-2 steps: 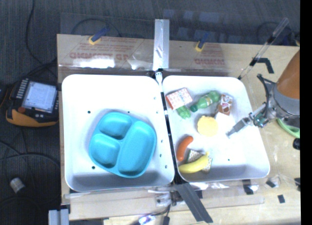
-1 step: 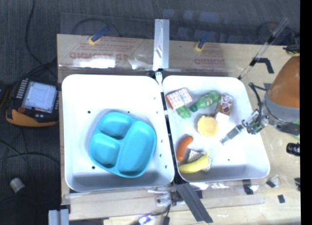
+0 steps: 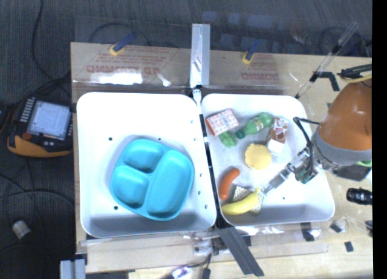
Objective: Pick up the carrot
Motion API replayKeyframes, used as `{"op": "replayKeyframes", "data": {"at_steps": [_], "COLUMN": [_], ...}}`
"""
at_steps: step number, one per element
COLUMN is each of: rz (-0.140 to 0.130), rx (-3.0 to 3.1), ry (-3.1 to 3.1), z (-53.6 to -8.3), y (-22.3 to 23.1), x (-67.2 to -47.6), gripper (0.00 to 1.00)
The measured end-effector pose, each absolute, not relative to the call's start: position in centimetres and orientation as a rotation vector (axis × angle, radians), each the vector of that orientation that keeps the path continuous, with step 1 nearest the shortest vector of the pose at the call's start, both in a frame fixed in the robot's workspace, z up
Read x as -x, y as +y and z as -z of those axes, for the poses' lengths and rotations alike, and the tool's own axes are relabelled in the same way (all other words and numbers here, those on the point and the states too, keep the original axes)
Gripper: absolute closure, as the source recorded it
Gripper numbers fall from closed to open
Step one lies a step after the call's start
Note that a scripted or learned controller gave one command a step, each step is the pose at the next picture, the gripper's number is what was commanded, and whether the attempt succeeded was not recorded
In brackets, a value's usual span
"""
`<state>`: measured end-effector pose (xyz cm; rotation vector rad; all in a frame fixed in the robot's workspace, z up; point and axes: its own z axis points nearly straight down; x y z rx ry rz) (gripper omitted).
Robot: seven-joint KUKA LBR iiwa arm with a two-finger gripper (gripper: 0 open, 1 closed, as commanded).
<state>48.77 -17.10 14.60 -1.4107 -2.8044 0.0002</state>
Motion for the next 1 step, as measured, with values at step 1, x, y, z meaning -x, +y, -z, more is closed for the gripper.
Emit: {"op": "replayKeyframes", "data": {"at_steps": [1], "rz": [-0.002], "rx": [0.967], "ry": [-2.989], "z": [-10.27], "y": [-17.12], "x": [-57.05], "gripper": [0.00]}}
